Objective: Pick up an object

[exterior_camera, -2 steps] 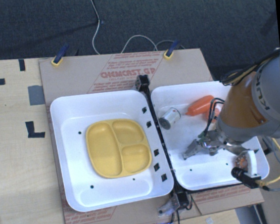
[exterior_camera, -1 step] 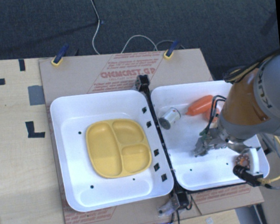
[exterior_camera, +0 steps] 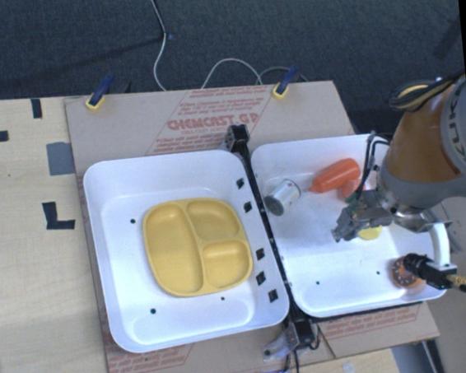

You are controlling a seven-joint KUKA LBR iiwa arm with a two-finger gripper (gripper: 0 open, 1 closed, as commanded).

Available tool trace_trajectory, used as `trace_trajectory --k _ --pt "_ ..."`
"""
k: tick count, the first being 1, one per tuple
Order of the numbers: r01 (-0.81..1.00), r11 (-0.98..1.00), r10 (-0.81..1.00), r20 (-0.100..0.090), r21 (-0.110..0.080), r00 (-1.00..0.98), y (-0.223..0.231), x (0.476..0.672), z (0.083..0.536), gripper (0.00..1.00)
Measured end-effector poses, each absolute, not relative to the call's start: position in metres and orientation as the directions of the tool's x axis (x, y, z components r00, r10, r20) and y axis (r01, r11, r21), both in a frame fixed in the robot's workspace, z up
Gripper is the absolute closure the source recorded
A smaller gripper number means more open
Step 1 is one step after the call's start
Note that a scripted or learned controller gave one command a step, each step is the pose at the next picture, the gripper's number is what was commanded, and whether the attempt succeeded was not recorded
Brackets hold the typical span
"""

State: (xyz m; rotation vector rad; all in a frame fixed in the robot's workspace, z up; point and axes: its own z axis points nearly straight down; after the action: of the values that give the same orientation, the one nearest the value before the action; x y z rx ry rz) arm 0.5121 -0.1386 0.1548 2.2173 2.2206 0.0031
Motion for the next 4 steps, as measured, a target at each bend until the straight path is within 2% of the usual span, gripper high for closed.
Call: trace_trajectory --k 1,2,4 --pt "1.0 0.002 1.0 -0.001 0.004 -0.002 -0.135 0.522 0.203 1.0" --pt "1.0 0.002 1.0 -0.001 0.004 -0.002 -0.135 0.524 0.252 1.0" --pt "1.0 0.007 1.0 0.001 -0.003 -0.007 -0.016 0.539 0.229 1.0"
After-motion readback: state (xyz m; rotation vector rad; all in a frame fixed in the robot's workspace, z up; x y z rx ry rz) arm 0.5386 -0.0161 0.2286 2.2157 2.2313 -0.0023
